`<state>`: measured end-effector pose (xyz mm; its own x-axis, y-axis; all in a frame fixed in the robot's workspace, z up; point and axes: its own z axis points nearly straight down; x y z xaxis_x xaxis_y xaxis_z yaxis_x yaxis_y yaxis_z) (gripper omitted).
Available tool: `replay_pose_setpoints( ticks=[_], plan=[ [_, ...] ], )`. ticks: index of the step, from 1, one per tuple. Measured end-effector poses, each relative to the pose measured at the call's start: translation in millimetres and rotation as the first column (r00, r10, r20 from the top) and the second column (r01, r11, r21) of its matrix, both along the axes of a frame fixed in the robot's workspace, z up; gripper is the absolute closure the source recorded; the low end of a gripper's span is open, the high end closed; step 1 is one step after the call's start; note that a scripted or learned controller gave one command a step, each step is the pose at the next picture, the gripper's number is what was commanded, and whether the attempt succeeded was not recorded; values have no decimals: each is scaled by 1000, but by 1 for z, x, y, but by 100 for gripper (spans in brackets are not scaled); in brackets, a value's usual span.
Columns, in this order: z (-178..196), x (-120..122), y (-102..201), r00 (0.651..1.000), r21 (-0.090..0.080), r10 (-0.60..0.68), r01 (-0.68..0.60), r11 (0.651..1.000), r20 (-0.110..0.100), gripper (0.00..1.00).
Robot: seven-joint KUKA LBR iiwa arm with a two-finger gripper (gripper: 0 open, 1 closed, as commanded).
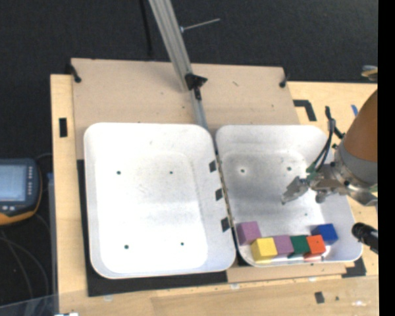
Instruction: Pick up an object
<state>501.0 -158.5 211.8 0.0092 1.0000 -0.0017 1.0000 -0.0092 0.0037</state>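
Worktop [250,74] of pale wood carries two shallow white bins side by side: the left bin [151,196] and the right bin [270,150], with dark floor around. Over the right bin hangs the gripper [301,189] of the grey arm [362,143]; whether it is released or clenched I cannot tell. Along that bin's near wall small blocks sit in a row running left to right: purple block [249,231], yellow block [264,247], mauve block [283,244], green block [299,244], orange block [315,245], blue block [325,232].
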Motion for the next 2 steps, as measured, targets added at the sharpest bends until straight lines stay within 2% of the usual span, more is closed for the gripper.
replay_pose_setpoints(
  ticks=[1,2],
  plan=[
    [11,1,-2,1000,-3,-3,3,1000,5,100],
    [-24,32,55,1000,3,17,-17,1000,-5,100]
  ],
)
